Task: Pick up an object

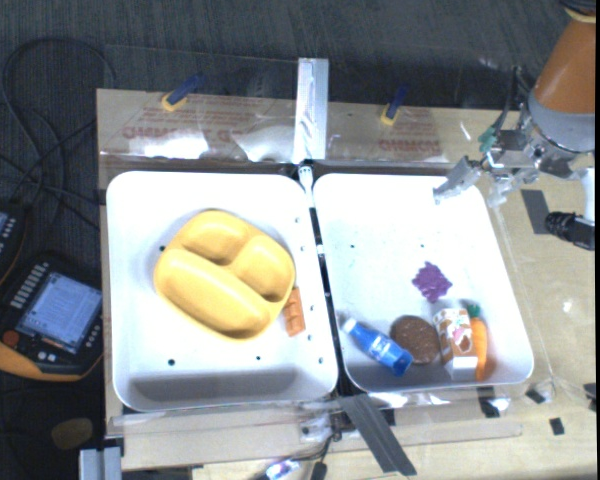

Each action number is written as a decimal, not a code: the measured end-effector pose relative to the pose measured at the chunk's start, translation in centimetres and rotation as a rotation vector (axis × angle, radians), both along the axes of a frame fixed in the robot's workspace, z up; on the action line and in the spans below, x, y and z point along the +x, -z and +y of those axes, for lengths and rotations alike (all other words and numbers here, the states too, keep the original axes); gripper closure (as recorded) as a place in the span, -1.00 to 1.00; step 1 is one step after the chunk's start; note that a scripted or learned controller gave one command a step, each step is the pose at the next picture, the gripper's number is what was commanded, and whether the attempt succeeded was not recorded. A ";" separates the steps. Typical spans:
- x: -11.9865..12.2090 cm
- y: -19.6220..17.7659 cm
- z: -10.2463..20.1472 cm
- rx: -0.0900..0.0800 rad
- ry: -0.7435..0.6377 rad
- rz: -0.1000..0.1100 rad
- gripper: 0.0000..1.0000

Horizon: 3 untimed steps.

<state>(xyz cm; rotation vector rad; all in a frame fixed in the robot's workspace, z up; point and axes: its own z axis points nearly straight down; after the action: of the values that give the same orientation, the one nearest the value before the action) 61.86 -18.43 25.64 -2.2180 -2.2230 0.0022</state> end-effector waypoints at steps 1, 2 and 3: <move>-6.1 11.8 -1.0 0.000 0.039 0.001 -1.00; -9.5 16.7 -1.2 -0.001 0.010 -0.013 -1.00; -9.7 16.6 -2.2 0.013 -0.054 -0.011 -1.00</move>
<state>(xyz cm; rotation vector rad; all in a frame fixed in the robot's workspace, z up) 52.18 -20.61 9.09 -2.1564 -2.2814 -0.0242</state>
